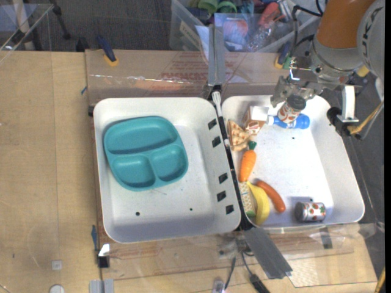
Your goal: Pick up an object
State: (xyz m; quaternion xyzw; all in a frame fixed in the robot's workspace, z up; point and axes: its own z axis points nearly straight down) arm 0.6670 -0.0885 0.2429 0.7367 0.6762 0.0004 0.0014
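Observation:
My gripper [292,105] hangs over the far part of the right bin [330,163], right above a small blue object [299,122]. Whether it touches that object cannot be made out. Left of it lie a white block [257,113] and a pizza slice [239,135]. Nearer the front are an orange carrot [247,163], a red sausage [271,195], a yellow banana [261,204] and a small spotted can [310,210] lying on its side.
The left bin [195,194] holds a teal divided plate [145,151]. A black hinged divider [221,157] runs between the bins. A clear tub of toys [244,8] stands behind the bench.

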